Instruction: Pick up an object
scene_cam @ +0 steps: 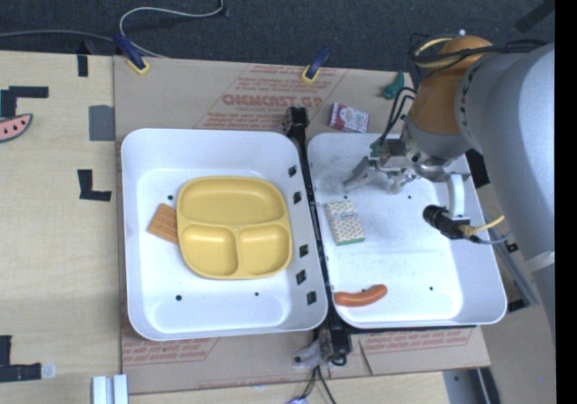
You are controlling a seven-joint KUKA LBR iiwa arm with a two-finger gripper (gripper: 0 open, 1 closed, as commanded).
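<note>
Objects in the right bin point(469, 303): a small patterned packet point(345, 222) near its left wall and an orange sausage point(361, 295) by the front edge. Over the bin's back part, the tool point(361, 175) hangs with nothing in it; its opening cannot be judged. A yellow divided tray point(236, 224) fills the left bin point(144, 303).

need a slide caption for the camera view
KUKA arm's end effector over the right bin, near a small packet and hot dog; yellow tray in the left bin.
</note>
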